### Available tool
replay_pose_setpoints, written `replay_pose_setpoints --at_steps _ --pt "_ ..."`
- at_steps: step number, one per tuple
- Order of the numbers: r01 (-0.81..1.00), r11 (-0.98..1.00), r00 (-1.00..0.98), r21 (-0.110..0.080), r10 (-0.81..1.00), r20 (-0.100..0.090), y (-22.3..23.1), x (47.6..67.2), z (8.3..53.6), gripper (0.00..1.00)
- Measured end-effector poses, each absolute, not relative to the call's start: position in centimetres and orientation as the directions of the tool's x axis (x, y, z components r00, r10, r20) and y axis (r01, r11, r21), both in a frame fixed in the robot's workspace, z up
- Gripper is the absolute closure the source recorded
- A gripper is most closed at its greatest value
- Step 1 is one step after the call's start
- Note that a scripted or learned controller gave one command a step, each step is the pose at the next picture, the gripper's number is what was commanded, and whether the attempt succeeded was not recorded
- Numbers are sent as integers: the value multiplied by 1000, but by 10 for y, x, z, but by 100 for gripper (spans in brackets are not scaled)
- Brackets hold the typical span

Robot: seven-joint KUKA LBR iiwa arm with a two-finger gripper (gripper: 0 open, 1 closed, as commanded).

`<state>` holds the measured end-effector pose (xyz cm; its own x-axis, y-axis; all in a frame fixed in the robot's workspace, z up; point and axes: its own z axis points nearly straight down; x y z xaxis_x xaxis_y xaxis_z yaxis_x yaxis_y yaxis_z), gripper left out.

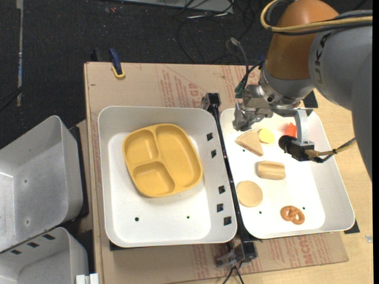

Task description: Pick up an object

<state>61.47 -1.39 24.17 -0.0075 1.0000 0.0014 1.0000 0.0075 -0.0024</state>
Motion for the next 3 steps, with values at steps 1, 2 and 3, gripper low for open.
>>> replay_pose_setpoints --at_steps 1,2,3 --pt "1000 8 -8 -3 1000 2 41 609 229 100" --pt "1000 8 -8 0 1000 1 96 612 220 100" --pt "1000 2 -2 0 1000 0 92 612 220 0"
